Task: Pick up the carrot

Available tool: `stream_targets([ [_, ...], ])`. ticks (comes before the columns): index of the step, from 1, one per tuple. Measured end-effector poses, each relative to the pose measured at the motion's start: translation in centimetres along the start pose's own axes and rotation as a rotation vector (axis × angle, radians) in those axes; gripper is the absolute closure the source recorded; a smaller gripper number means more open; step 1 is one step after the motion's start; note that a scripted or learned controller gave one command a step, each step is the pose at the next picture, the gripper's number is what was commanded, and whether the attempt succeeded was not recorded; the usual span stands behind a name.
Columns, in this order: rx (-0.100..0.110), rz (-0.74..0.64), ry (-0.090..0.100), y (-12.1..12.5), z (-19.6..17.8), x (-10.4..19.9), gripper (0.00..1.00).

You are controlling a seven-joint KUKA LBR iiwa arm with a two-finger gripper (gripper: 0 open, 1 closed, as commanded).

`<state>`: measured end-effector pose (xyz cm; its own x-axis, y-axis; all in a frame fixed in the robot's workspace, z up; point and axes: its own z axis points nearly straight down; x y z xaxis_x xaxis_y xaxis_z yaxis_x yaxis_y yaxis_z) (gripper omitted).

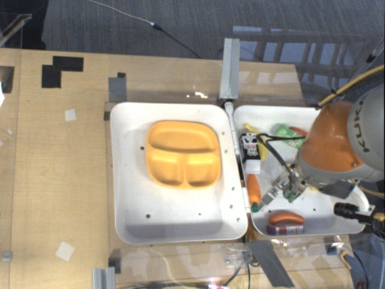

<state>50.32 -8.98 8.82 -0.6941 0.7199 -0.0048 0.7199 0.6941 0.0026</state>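
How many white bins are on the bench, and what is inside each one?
2. The left bin holds a yellow divided tray. The right bin holds the carrot by its left wall and other small items; the arm may hide more.

A yellow three-compartment tray lies in the middle of the left white bin, one wide section toward the far side and two smaller ones nearer. In the right white bin, a hot dog lies along the near wall, a small black-and-white packet sits by the left wall, and a green item with a bit of yellow beside it rests near the far wall. The wooden tabletop carries black tape shapes at its far left and small pale squares of tape. A metal bracket stands where the bins meet, and a thin cable runs over the dark carpet beyond
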Motion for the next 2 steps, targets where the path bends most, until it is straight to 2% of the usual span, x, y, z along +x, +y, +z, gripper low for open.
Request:
stream_targets([
  [1,-0.001,-0.295,-0.001,1.7,0.0,-1.3,0.00],
  [2,-0.008,-0.602,-0.014,0.8,-0.2,0.2,0.00],
])
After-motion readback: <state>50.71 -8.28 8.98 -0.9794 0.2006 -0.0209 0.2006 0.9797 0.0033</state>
